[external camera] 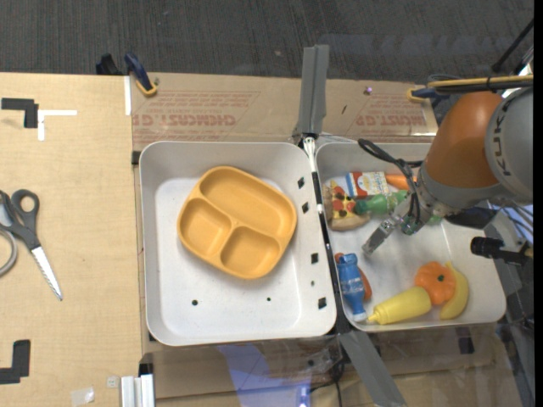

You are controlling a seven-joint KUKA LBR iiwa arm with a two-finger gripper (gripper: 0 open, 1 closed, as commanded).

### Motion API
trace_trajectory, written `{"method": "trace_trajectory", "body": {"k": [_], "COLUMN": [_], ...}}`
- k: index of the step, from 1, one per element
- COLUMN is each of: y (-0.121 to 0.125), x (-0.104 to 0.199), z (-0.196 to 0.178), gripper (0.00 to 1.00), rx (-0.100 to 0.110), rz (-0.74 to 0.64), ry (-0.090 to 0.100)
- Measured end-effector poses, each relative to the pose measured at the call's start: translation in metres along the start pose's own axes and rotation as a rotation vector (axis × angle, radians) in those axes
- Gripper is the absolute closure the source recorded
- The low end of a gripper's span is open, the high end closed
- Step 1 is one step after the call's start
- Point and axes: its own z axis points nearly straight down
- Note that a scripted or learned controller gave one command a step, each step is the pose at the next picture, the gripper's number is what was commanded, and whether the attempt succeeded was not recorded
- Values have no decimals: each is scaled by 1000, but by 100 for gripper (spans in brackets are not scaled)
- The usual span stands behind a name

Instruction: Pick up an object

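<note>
Camera view shows the gripper (386,231) low in the right bin (475,312), one metal finger (376,237) slanting toward the bin floor; whether the fingers are apart or closed cannot be told, and nothing shows between them. The task names no particular object, so any toy here would do. The closest are just up-left of the fingers: a green bottle (380,202) touching a pizza slice (344,212), with a small carton (366,182) behind them. The risk, as I judge it, is that the fingers close on bare floor beside this cluster, or nudge the bottle so it rolls off instead of seating. Crowding could also snag two toys at once. Down-left of the fingers lies a blue bottle (349,280) against the bin wall; below them a yellow squeeze bottle (401,306), and down-right an orange pumpkin (434,282) beside a banana (458,293). Well to the left, the other bin (161,312) holds a yellow tray (237,221) with three compartments, all bare.
</note>
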Motion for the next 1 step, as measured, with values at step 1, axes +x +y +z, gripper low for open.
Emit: {"method": "trace_trajectory", "body": {"k": [1], "y": [37], "x": [-43], "z": [0], "gripper": [0], "rx": [79], "rz": [184], "ry": [81]}}
